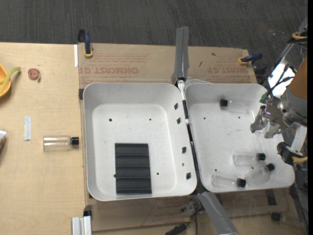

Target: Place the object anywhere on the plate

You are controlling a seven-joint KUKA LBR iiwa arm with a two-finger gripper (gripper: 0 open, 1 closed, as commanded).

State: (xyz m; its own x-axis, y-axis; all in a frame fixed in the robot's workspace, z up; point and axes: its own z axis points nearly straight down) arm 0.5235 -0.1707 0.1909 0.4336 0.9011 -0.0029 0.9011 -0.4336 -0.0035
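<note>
A black ribbed plate (132,169) lies flat in the left bin (98,131), near its front wall. Several clear vials with black caps lie in the right bin (215,131): one (231,103) near the back, one (248,158) at the front right, and others (229,181) close to the front wall. My gripper (263,123) hangs over the right bin's right side, above and behind the front vials and clear of the plate. Nothing can be seen in its grip.
On the wooden bench left of the bins lie a clear bottle with a black cap (60,141), a small pink disc (33,74) and an orange-yellow object (4,80) at the edge. Blue clamps (84,39) hold the cardboard behind the bins.
</note>
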